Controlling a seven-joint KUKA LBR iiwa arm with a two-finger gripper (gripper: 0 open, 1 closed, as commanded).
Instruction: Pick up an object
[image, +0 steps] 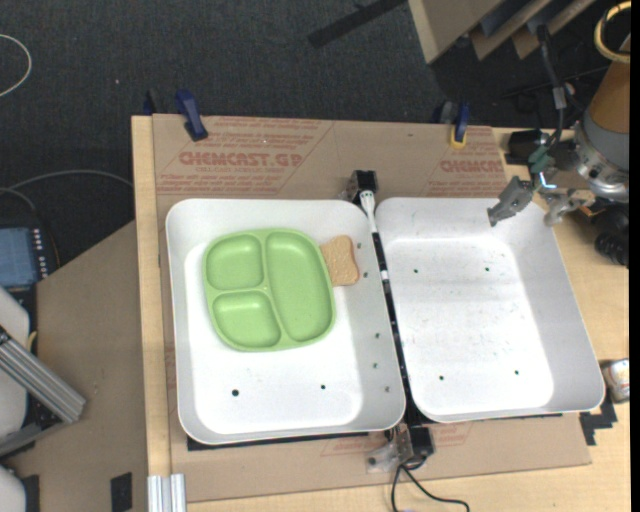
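Observation:
A green plate (268, 290) with three compartments lies in the left bin (280, 400), toward its back. A small tan, cracker-like piece (341, 260) rests against the plate's right rim, near the divide between the bins. My gripper (530, 206) hovers over the far right corner of the right bin (480, 330), well away from both objects. Its fingers (507, 202) are spread apart with nothing between them.
Both bins sit on a brown cardboard sheet (260, 150) held by blue clamps (190, 112) at the back. A black fixture (364, 185) and cable run along the seam between the bins. Cables and a connector (408, 455) lie at the front edge.

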